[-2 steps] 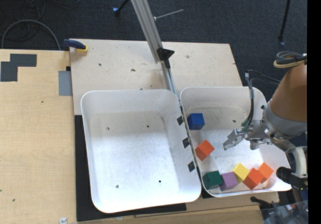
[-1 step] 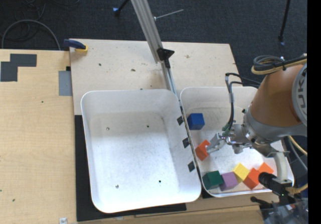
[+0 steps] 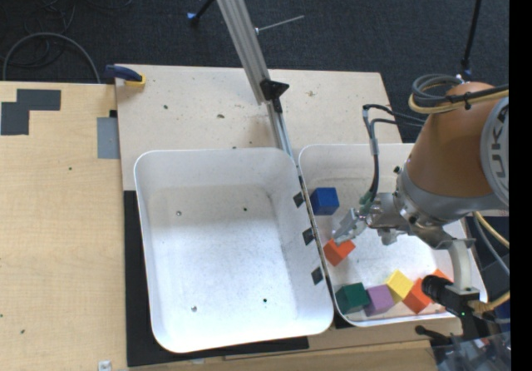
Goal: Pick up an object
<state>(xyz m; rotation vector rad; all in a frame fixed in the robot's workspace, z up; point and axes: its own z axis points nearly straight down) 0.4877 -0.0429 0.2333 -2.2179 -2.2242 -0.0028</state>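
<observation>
From the camera view, looking down at a slant, the counter (image 3: 208, 103) carries two shallow white bins side by side. The left bin (image 3: 166, 186) has a speckled floor and nothing to grasp in it, which suits it as a drop-off place. The right bin (image 3: 349, 163) holds every candidate for the pick, so the arm (image 3: 453, 157) reaches in from the right and hangs over that one.

The gripper (image 3: 349, 228) sits low in the right bin, close to the wall shared with the left bin. An orange-red block (image 3: 337, 251) lies tilted just below and touching or nearly touching the fingertips; whether it is actually pinched between them I cannot tell, nor whether the gripper is spread or closed, since the grey metal blurs together there. I judge this block to be the intended target, because the gripper is aimed at it.

A blue cube (image 3: 324, 200) rests just behind the gripper, apart from it. The other pieces crowd the near edge of the bin: a green block (image 3: 352, 297), a purple block (image 3: 379, 299) touching it, a yellow block (image 3: 400, 284) and an orange block (image 3: 417, 298) beside that. Crowded pieces are harder to grasp cleanly, so the lone block is the easier choice
</observation>
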